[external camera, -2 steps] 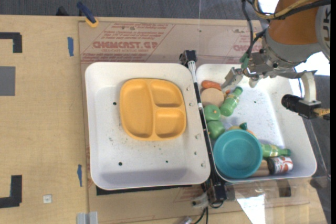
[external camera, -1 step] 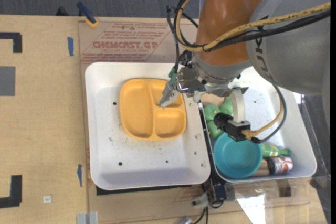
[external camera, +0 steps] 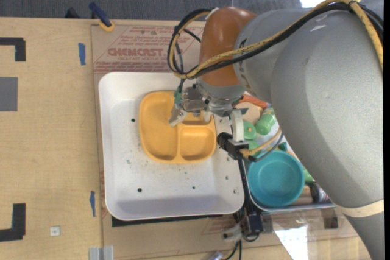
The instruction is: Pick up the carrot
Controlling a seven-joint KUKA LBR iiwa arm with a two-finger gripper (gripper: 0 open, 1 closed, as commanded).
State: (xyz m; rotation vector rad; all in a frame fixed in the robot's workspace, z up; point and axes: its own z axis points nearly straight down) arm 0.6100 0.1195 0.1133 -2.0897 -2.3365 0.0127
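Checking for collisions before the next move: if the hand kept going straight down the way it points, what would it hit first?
Most likely the yellow divided plate in the left white bin; the hand hangs over the plate's upper edge near its divider, though height above it is unclear from this slanted view.

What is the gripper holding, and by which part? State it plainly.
Cannot be told: the gripper hangs over the yellow divided plate, its fingertips too small and cluttered to read.

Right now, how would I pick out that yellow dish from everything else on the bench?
Find the shallow white bin on the left of the two. The yellow plastic divided plate lies in its upper middle, just under the grey arm's gripper. Unlike the round teal bowl in the neighbouring bin, it is flat and split into compartments.
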